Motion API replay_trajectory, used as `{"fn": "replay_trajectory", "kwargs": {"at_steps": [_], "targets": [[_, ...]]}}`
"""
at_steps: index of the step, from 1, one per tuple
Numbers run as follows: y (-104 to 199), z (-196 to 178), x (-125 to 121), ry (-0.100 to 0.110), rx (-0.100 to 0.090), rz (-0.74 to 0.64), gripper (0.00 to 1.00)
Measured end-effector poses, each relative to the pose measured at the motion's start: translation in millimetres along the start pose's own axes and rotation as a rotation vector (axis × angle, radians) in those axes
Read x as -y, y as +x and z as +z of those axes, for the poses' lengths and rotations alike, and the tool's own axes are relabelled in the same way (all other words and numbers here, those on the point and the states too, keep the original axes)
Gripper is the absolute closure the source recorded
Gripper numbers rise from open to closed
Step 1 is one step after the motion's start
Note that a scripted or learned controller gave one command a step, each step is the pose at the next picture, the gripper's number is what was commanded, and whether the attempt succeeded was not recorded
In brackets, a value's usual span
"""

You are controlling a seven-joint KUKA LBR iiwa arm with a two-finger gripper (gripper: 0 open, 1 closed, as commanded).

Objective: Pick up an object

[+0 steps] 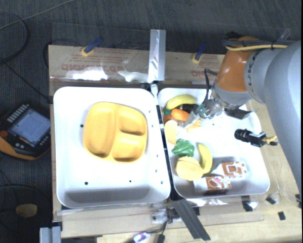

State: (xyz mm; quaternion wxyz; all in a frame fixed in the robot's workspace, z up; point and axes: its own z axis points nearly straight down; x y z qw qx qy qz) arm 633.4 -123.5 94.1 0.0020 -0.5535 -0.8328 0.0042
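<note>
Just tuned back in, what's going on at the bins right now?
The KUKA arm is reaching in over the right bin, with its gripper down near the upper left of that bin, close to a toy banana and an orange toy piece. I can't see anything held. Further down the same bin lie a green toy, more yellow toy fruit and a small printed carton. The left bin holds a yellow compartment tray.
</note>
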Motion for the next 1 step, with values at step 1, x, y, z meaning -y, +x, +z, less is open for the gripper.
{"fn": "replay_trajectory", "kwargs": {"at_steps": [1], "targets": [[68.4, -85.8, -43.4, 0.008, 0.000, 0.154, 1.00]]}}
